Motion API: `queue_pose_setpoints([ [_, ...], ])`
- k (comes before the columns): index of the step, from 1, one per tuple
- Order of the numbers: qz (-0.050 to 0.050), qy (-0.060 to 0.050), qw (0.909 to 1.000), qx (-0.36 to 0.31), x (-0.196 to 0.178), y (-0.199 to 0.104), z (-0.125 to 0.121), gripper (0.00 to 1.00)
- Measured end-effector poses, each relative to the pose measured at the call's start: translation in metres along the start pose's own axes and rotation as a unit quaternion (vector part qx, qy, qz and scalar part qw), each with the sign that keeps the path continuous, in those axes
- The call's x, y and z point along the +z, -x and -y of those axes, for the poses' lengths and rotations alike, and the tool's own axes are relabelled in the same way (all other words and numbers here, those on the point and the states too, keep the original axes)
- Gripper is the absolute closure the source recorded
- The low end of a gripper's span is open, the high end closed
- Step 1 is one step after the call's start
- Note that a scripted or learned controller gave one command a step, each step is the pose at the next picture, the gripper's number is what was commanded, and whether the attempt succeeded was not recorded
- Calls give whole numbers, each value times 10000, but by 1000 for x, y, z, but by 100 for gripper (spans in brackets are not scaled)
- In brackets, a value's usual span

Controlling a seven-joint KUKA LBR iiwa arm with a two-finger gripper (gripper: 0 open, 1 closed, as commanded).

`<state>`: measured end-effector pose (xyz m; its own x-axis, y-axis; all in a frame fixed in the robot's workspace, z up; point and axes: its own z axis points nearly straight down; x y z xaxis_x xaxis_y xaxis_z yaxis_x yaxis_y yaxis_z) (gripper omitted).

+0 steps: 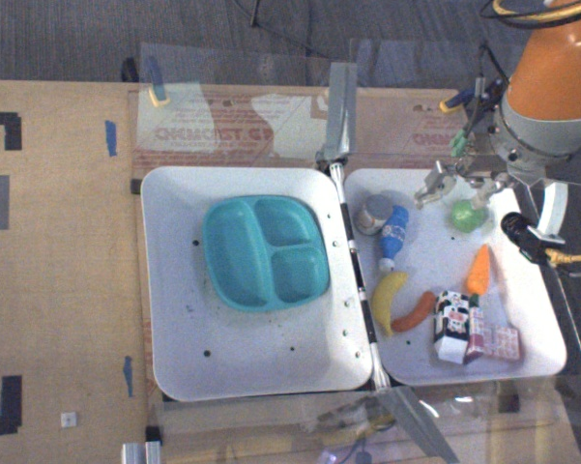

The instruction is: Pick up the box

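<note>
Above the far end of the right-hand shallow white bin (551, 351) the grey arm with its orange band (551, 61) leans in from the right, its wrist pointing down and toward the middle of the bench. The two-finger metal gripper (457, 186) hangs there with its thin fingers spread apart and nothing between them, just beside a small round green object (469, 216) whose exact kind is hard to make out.

The small cow-patterned black-and-white carton box (451, 325) lies at the near end of that same bin, well apart from the gripper, touching a flat pink packet (495, 342). Beside the box toward the bin's middle lie a red sausage-shaped toy (413, 312) and a yellow banana (388, 298); an orange carrot (479, 270) sits just beyond the box. A blue-and-white bottle (393, 237) and a grey tin can (373, 213) rest near the bin's far left wall.

The arm's upper part is cut off by the picture's edge. The left-hand white bin (174, 356) holds a teal divided plastic tray (266, 252).
</note>
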<state>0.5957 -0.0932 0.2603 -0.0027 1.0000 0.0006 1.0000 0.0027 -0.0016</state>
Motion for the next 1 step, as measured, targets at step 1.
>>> queue_pose_setpoints([
  [1, -1, 1, 9939, 1107, 116, 21, 40, 0],
])
